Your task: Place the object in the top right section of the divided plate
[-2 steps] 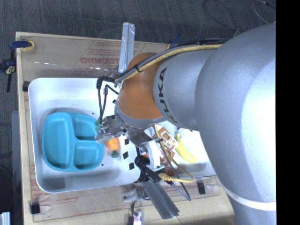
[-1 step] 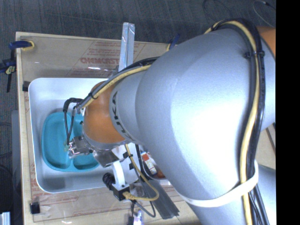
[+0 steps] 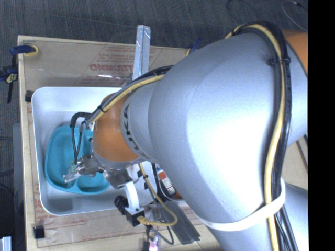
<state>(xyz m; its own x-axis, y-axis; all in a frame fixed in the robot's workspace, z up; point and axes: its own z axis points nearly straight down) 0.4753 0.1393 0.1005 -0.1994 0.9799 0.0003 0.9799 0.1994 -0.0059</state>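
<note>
We see the big grey arm (image 3: 209, 135) over the white bin (image 3: 52, 205), its pincer (image 3: 73, 174) (open or closed, we cannot tell) above the blue plate (image 3: 55, 156).

Divided plate (image 3: 56, 158): light blue, rounded, lying flat on the floor of the left white bin (image 3: 47, 109), toward its left wall. Raised ridges split it into sections; a curved ridge shows near its lower middle. Its right part is hidden under the arm, so the section count and the top right section can't be made out. A small pale, shiny bit sits at the plate's lower middle, too blurred to identify. The object itself cannot be told apart.
</note>
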